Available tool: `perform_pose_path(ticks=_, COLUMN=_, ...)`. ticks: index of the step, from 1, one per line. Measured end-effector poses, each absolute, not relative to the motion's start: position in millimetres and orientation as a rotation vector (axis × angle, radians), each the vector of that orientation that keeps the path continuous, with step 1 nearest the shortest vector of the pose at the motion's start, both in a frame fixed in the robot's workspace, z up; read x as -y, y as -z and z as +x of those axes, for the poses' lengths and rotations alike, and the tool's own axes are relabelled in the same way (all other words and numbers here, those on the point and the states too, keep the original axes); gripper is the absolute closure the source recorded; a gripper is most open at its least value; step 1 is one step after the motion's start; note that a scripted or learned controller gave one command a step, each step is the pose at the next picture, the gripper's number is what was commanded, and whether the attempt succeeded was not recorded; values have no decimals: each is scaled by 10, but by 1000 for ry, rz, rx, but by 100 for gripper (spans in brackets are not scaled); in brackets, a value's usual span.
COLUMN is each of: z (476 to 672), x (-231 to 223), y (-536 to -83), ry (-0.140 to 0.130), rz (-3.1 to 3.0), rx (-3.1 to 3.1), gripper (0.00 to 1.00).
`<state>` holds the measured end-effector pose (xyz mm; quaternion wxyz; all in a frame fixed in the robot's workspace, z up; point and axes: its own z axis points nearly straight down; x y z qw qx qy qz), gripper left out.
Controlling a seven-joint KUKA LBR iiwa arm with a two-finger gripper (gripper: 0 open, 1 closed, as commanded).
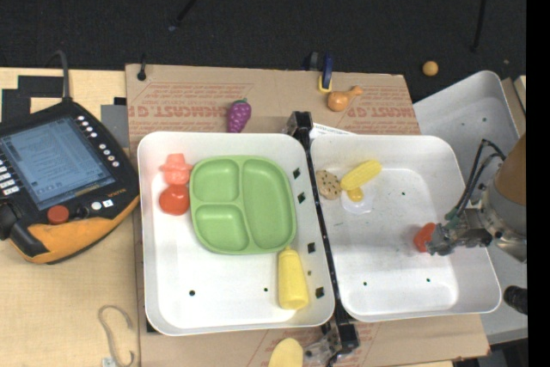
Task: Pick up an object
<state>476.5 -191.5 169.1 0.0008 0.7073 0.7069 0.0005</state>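
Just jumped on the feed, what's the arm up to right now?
The arm's gripper is low at the right side of the right bin, right beside a small red object; whether it has hold of it is unclear. A yellow corn cob and a cookie lie at that bin's upper left. The left bin holds a green divided plate.

The end effector [440, 240] is blocking part of a small red object [424, 236], too small to identify. A yellow item [285, 352] at the bottom edge is being cut off, and the arm [516, 185] is running out at the right.
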Motion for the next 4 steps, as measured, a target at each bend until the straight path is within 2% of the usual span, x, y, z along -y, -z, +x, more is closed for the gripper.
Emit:
perform_pose_path(ticks=1, z=4773, x=1924, y=-2218, ry=-2, rz=2219, rx=-2219, gripper=100)
perform_pose_path(ticks=2, z=4730, x=1386, y=-2314, ry=-1, rz=2220, rx=-2228, gripper=100)
perform_pose_path(ticks=3, z=4833, x=891, y=-2373, ry=-1, rz=2218, rx=-2228, gripper=100)
perform_pose_path(ticks=4, z=4733, x=485, y=-2255, ry=2, rz=2223, rx=-2227, gripper=100)
